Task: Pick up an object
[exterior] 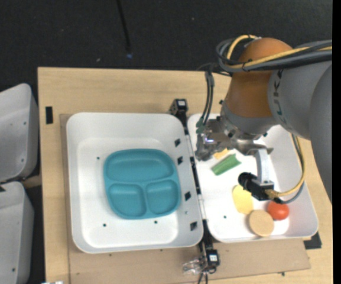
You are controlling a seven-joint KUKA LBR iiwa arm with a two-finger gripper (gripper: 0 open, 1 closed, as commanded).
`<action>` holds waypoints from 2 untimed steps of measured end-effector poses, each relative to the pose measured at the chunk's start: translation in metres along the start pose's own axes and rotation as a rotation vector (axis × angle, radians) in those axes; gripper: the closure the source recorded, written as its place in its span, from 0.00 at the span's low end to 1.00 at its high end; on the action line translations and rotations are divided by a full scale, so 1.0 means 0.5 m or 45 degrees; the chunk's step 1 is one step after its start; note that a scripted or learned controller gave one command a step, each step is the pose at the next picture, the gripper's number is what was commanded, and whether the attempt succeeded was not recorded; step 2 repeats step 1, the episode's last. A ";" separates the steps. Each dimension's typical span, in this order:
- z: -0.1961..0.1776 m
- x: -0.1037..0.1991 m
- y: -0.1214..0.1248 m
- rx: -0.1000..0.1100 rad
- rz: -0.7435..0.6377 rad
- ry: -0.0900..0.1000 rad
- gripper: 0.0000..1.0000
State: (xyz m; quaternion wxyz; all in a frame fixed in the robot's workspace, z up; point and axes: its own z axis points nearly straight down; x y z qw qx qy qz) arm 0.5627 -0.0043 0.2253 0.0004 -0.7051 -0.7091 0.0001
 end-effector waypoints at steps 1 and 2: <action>0.007 0.112 -0.036 0.000 0.000 0.000 1.00; 0.007 0.112 -0.036 0.000 0.000 0.000 1.00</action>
